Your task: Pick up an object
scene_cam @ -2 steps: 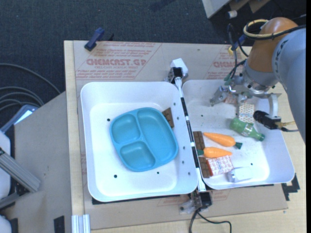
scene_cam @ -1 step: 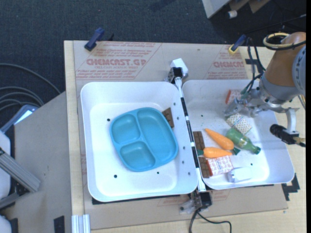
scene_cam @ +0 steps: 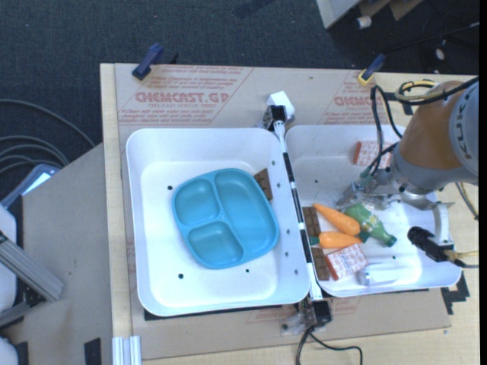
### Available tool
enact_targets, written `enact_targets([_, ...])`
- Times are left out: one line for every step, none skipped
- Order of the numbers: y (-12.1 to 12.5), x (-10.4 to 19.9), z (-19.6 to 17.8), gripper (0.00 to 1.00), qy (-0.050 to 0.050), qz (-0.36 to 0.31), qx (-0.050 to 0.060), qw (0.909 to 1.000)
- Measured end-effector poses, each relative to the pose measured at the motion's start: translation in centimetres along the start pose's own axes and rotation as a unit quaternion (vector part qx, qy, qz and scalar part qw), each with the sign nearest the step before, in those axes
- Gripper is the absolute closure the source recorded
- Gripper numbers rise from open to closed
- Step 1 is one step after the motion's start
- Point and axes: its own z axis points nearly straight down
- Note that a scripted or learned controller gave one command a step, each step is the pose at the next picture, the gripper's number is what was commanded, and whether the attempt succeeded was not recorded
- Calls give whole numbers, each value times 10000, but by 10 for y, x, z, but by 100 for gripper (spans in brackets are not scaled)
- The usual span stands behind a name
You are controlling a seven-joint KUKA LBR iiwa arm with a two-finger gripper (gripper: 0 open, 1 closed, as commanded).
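The right bin holds two orange carrots lying side by side, with a green bottle just right of them. A red-and-white packet lies near the front and another one near the back. A white piece rests by the front wall. My gripper hangs low over the middle of this bin, just above and behind the green bottle and the upper carrot. I see nothing held in it.
The left bin carries a blue divided plate with a brown piece at its back right edge. A brown bar lies along the right bin's left wall. The grey arm covers the right bin's right side.
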Motion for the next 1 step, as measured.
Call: enact_targets([0,0,-10,100,-3,6,-10,10000])
